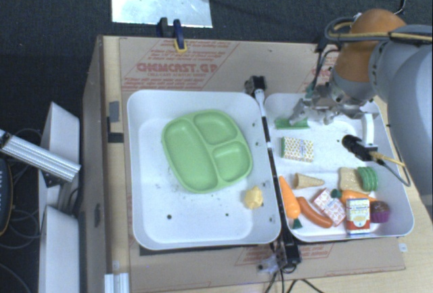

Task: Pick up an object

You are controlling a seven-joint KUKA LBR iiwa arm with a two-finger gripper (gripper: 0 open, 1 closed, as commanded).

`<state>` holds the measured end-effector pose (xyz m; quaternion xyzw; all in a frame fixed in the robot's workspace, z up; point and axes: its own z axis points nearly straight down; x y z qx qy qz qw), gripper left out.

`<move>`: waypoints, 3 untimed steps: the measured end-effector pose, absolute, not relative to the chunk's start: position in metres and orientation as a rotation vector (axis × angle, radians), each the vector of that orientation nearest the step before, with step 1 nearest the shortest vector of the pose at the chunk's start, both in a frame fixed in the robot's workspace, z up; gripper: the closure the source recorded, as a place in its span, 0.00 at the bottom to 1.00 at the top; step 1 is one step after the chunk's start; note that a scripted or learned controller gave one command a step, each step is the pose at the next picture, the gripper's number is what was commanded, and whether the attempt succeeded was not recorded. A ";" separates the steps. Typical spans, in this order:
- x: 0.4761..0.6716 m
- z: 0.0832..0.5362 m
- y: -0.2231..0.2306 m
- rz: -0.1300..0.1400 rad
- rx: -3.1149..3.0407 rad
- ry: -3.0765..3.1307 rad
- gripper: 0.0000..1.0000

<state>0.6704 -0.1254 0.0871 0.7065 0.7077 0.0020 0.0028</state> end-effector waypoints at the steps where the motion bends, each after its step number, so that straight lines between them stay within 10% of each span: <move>1: 0.670 0.087 -0.124 0.006 2.214 2.220 0.00; 3: 0.670 0.087 -0.117 0.005 2.214 2.221 0.00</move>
